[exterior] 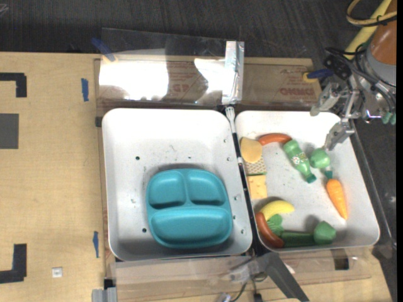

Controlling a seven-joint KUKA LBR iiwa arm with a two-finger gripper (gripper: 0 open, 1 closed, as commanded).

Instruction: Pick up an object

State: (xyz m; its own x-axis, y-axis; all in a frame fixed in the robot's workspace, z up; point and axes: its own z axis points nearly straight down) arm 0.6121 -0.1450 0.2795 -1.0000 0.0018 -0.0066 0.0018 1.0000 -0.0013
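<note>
My gripper hangs over the far right corner of the right bin, open, with nothing between its fingers. Just below it lie a small green toy piece and a green bottle-shaped toy. An orange carrot lies near the bin's right wall. A red sausage and a tan bread slice rest at the far left of this bin. A yellow banana, a red curved piece and a green vegetable sit along the near side.
The left bin holds a teal divided plate. A waffle piece and a yellow cheese square lie by the wall between the bins. A clear plastic sheet stands behind the left bin. Cables hang at the top right.
</note>
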